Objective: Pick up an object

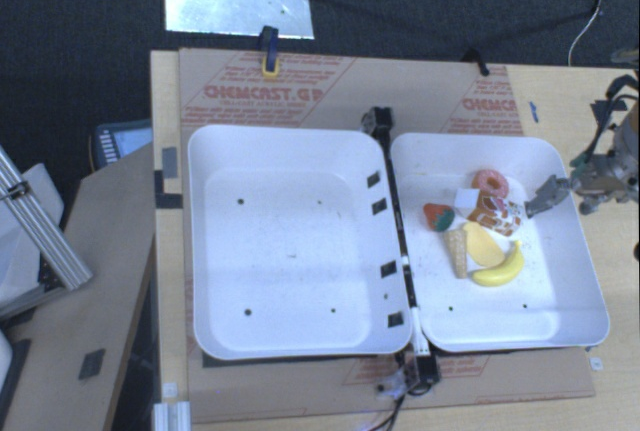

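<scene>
A toy banana (pixel 499 269), doughnut (pixel 490 183) and other play food cluster in the right bin (pixel 570 314), within reach as the end effector (pixel 548 196), grip state unclear, hovers at the heap's edge.

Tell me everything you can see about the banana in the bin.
The banana is a small, bright yellow curved piece, plastic-looking like toy food. It lies flat on the right bin's floor, at the near edge of the cluster, curving up toward the right. A pale yellow wedge touches its upper side.
</scene>
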`<act>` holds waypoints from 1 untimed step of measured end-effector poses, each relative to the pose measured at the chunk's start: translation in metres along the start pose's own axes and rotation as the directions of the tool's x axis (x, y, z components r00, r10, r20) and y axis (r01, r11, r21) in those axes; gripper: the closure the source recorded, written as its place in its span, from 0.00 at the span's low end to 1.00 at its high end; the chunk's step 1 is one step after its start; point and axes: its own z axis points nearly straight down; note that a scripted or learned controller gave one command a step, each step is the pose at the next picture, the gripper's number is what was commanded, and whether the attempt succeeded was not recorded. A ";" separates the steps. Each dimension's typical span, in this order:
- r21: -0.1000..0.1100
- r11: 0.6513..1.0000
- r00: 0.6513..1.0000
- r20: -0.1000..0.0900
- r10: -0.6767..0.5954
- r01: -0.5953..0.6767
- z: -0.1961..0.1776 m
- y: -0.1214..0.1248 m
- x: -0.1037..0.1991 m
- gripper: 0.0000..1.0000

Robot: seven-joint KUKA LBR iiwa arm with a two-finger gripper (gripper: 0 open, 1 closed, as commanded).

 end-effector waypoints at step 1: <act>-0.013 1.000 1.000 0.004 -0.005 0.005 -0.072 0.078 0.001 0.00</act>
